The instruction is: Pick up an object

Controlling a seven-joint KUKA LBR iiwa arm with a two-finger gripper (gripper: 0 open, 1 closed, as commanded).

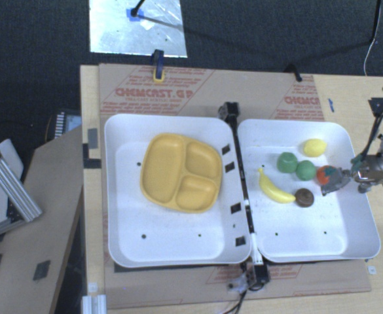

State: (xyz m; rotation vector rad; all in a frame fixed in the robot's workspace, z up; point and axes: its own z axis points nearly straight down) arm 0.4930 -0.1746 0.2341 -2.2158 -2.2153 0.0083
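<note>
Claw (330, 179) at 3 o'clock edge of right bin (358, 241), low over red ball (325, 174) — grip state unclear (fingers blurred). Green balls (296, 165), lemon (315, 147), banana (275, 188), brown ball (304, 197) nearby. Yellow plate (180, 172) in left bin (122, 227).

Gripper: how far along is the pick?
Done: the gripper is down in the right bin, against a red object. In hand: nothing visibly lifted; a grasp can't be confirmed. Left: secure and raise it. Banana and yellow plate lie untouched.
</note>
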